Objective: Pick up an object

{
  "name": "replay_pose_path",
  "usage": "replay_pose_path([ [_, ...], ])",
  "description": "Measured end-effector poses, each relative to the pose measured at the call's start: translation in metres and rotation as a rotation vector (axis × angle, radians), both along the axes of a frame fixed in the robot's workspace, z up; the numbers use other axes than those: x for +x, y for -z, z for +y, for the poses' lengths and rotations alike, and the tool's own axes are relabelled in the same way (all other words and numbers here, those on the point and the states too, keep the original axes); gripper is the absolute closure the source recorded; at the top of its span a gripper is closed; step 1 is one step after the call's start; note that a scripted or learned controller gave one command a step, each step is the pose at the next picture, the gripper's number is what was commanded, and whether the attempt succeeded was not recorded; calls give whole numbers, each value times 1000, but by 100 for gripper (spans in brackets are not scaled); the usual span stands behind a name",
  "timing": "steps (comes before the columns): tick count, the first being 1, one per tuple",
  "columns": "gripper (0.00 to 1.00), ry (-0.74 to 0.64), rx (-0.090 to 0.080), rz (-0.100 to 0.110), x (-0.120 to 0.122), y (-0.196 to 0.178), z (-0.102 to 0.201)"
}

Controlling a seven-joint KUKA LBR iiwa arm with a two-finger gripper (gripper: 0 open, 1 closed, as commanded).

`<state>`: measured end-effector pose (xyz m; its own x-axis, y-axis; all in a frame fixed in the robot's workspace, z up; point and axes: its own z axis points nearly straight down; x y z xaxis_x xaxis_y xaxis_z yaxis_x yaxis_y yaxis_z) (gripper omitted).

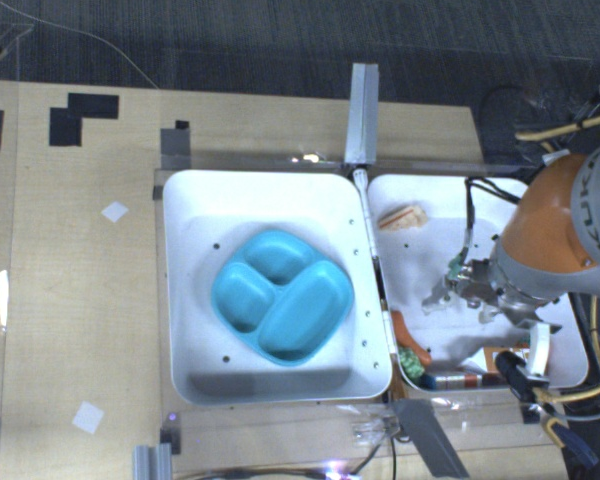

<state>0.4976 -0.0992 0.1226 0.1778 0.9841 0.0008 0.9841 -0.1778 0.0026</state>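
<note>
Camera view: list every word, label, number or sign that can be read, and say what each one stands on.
No text can be read.
Arm: dark letter strokes at the frame edge, cut off and unreadable.
Bench: black square marks, shapes and not letters.
Blue tray: plain, no label.
Small items in the right bin: too small and blurred to read.

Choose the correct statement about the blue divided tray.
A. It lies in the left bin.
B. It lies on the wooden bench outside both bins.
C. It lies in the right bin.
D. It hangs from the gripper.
A: the blue tray sits flat inside the left bin, apart from the arm working over the right bin.
</note>
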Motion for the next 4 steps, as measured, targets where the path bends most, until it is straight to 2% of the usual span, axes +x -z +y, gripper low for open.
replay_pose_path([
  [1, 0, -138, -2, -8, -7, 33, -55],
  [2, 0, -465, -7, -9, 34, 34, -93],
  [3, 0, -732, -10, -11, 22, 33, -42],
  [4, 0, -770, -6, -5, 77, 27, -65],
])
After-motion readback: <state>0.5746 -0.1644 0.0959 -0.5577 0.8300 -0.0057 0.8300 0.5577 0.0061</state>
